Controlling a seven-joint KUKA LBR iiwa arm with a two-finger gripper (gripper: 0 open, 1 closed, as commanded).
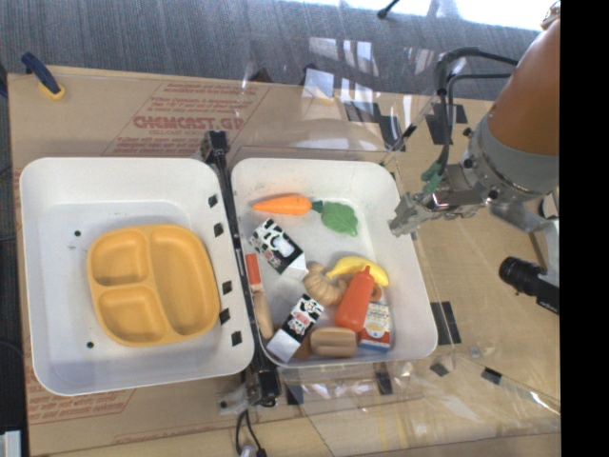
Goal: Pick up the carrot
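Carrot [283,205] lay ungrasped in the far part of the right bin [407,284], beside its green leafy top, while the gripper [411,217] hovered just outside that bin's right rim, jaw state indeterminable, so approach, grasp and lift all remained.

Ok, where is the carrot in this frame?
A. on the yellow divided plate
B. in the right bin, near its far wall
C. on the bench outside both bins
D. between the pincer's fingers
B: the carrot lies inside the right bin along its far wall, beside the green leafy piece.
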